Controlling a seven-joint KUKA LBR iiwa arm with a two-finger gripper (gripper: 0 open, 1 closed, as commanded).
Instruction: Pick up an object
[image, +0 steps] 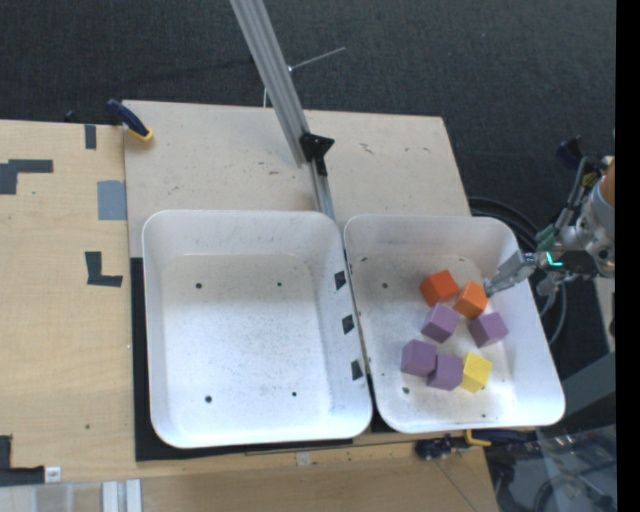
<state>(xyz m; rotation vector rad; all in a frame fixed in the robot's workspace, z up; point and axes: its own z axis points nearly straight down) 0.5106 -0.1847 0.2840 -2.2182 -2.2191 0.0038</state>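
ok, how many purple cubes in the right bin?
4. One mid-cluster, one to its right near the hand, and two at the front: left and beside the yellow cube. Stacking could hide another.

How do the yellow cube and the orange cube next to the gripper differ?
Colour: the yellow cube is yellow, the orange cube orange. Place: the yellow cube lies nearer the front wall of the right bin, beside a purple cube; the orange cube lies further back, right by the gripper. Both look alike in size, and both rest on the bin floor.
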